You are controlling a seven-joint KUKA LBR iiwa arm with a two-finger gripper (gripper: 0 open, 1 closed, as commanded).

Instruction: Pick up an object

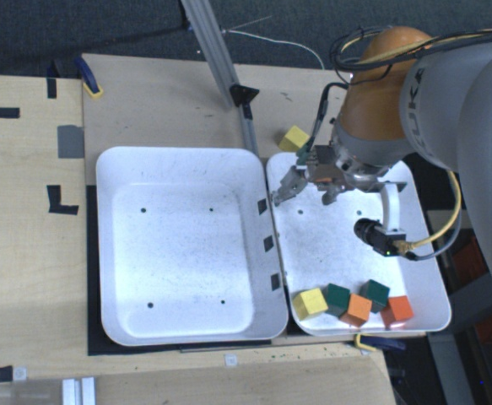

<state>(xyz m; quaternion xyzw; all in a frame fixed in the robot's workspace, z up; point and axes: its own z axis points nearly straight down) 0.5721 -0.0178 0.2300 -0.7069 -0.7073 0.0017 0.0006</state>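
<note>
White right bin (414, 226) lies under the tool (306, 187), fingers spread and empty; no readable writing.

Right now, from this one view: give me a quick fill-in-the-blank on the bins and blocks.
1. The cluster of blocks lies in the ____ bin's near corner.
2. Outside the bins, on the bench behind the right bin, sits one ____ block.
3. The gripper hangs over the right bin's ____ end, away from the cluster.
4. The cluster holds ____ green blocks.

Missing words: right; yellow; far; two
</note>
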